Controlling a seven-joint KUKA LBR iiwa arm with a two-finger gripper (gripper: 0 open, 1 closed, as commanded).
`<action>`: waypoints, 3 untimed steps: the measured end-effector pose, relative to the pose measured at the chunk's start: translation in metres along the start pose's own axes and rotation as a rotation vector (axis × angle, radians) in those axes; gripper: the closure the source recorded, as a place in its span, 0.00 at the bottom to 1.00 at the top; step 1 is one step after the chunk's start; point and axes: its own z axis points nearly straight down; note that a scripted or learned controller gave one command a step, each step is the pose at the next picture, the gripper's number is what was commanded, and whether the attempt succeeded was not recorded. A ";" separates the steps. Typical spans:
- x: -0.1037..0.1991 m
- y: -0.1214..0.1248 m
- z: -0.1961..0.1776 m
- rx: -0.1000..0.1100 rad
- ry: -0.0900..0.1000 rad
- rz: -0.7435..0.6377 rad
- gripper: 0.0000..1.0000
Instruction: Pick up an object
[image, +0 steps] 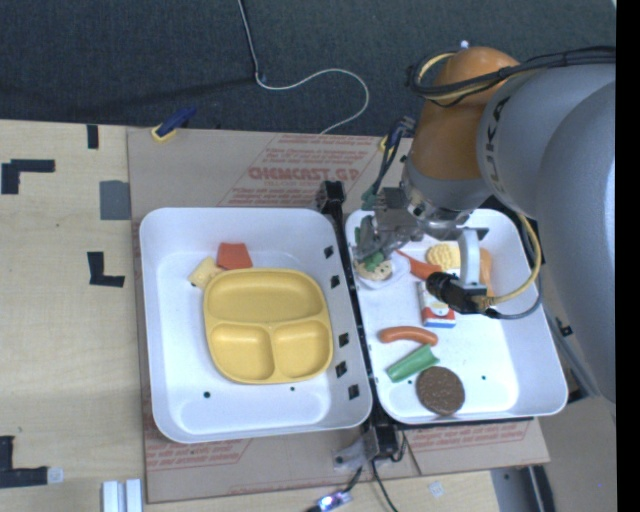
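Right bin (520, 395): sausage (408, 334), green piece (411, 364), brown disc (440, 390) near; small items at the far side partly hidden by the arm. Tool (377, 243) low over a round, hard-to-identify item (376, 267) in the far-left corner; finger state cannot be told. Left bin (170, 330): yellow divided tray (268, 325), orange block (235, 256).

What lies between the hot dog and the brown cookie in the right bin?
In the camera view, a green pepper-like piece lies between the hot dog and the brown cookie.
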 end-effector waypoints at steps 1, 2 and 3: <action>0.000 -0.008 -0.011 -0.001 0.000 0.001 1.00; 0.000 -0.011 0.010 0.003 -0.002 0.002 1.00; -0.004 -0.010 -0.010 -0.001 0.000 0.001 1.00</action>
